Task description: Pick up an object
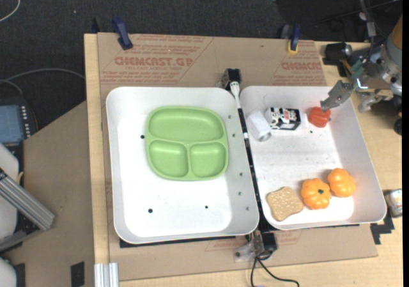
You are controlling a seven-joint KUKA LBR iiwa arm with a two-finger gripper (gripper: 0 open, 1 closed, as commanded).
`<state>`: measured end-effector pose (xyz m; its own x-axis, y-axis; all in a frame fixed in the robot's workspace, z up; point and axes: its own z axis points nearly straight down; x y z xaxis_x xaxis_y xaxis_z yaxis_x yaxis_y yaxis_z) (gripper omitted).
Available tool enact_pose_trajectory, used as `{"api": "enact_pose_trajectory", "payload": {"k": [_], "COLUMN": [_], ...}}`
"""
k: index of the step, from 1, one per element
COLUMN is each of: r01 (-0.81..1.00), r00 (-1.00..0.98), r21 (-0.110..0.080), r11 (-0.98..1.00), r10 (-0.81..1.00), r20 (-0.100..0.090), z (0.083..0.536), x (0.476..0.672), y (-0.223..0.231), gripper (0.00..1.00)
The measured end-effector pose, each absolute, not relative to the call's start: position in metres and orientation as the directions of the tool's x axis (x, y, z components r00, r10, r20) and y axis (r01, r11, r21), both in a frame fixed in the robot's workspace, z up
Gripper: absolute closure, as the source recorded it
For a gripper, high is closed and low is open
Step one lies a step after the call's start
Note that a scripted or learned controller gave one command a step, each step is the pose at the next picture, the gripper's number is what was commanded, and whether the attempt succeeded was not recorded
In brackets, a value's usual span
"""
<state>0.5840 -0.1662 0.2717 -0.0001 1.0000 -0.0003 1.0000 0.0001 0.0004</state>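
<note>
- My pincer (333, 97) sits at the upper right of the frame, over the far edge of the right bin (358, 145), with its tip slanting down to the left toward a small red object (319, 117).
- I cannot tell how wide I am set: the tip reads as a single grey wedge, and whether it touches the red object or hangs just above it is not clear. Nothing visibly sits between my tips, so I claim no hold.
- By my reckoning the pick is not yet done; the red object appears to rest on the bin floor, and closing on it and lifting are left.
- Just left of it lie a black-and-white object (284, 118) and a white cylinder (259, 125), close together.
- Along the lower edge of the same bin: two orange pumpkins (328, 188) side by side, with a tan slice of toast (284, 203) to their left.
- The left bin (128, 170), middle of the frame, holds a green divided plate (187, 142), well apart from me.
</note>
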Motion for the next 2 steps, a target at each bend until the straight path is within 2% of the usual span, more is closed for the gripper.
{"api": "enact_pose_trajectory", "payload": {"k": [1,2], "r01": [1.0,1.0], "r00": [0.007,-0.002], "r21": [-0.01,-0.009], "r11": [-0.007,0.002], "r10": [1.0,1.0], "r20": [0.001,0.013], "z": [0.21,0.084], "x": [0.506,0.515], "y": [-0.197,-0.22], "gripper": [0.0,0.0]}}
